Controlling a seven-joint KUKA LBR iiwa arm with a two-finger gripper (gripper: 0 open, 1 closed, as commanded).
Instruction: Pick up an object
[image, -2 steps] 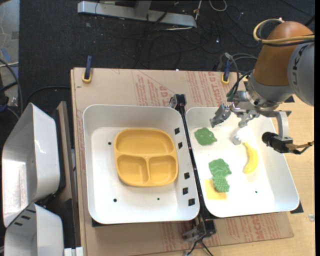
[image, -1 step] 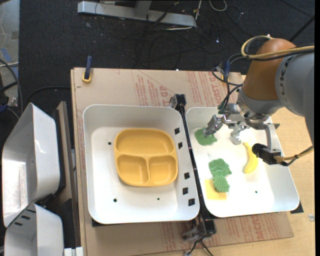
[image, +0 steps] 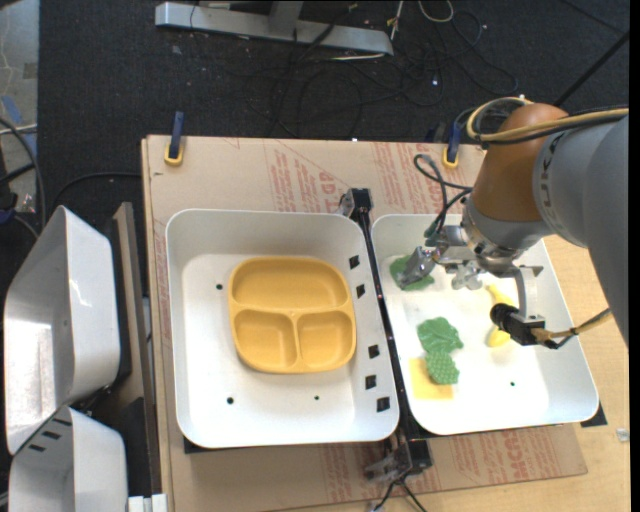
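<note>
The right bin (image: 560, 395) holds several small items. A green piece (image: 408, 271) lies at its upper left. Another green piece (image: 438, 334) sits mid-bin, and a third green piece (image: 443, 370) rests on a flat yellow piece (image: 428, 388). A small yellow item (image: 497, 338) lies to the right of them. My gripper (image: 462, 266) hangs low over the upper part of this bin, just right of the upper-left green piece. I see nothing clearly held in it.
The left bin (image: 195, 330) carries a yellow three-compartment tray (image: 292, 312). A black divider (image: 372, 300) runs between the bins. The grey arm with its orange band (image: 520, 125) crosses the right bin's upper right. White containers (image: 55, 320) stand off the bench at left.
</note>
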